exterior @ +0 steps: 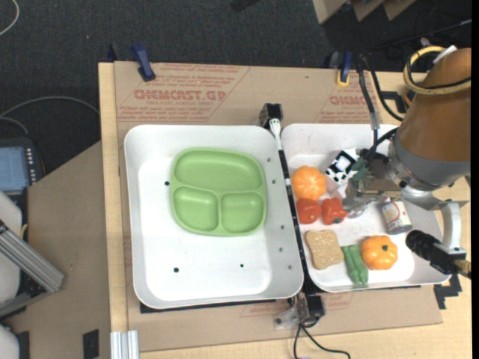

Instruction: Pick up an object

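A cardboard-covered bench with red print stands over dark carpet; blue clamps pinch its far edge, and a screen glows at the far left. The left bin holds a green divided plate (lying flat, slightly toward the far side). In the right bin, an orange sits by the divider, with a red pepper touching it on the near side. Nearer still lie a bread slice, a green pod and a small pumpkin. A black-and-white toy lies toward the far side. The gripper hangs just right of the pepper; whether it grips anything I cannot tell. A small can lies under the arm.
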You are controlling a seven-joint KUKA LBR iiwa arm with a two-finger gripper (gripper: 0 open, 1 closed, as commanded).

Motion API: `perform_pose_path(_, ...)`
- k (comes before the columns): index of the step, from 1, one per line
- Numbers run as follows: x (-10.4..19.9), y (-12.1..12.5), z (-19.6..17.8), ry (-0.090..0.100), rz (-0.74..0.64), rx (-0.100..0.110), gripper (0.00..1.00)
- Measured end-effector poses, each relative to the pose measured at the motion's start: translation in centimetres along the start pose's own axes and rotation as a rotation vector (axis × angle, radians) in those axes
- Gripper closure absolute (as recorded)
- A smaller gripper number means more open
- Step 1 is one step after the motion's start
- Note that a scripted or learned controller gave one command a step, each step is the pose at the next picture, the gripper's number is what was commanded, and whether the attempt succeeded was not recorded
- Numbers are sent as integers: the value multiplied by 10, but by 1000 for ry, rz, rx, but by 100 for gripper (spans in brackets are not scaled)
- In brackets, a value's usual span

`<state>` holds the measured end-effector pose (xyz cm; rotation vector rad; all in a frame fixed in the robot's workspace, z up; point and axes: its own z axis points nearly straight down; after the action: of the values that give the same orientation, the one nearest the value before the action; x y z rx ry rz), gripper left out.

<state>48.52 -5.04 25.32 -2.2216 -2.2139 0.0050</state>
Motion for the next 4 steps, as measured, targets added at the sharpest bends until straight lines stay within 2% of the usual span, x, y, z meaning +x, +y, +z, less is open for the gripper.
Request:
perform_pose_path(1, 67, -7, 73, 2, -8, 3, 100)
perform_pose_path(2, 131, -6, 2, 2, -12, -13, 100)
perform_pose_path(3, 127, -6, -145, 3, -6, -24, 100)
perform_pose_path(4, 128, -6, -146, -2, -5, -10, 100)
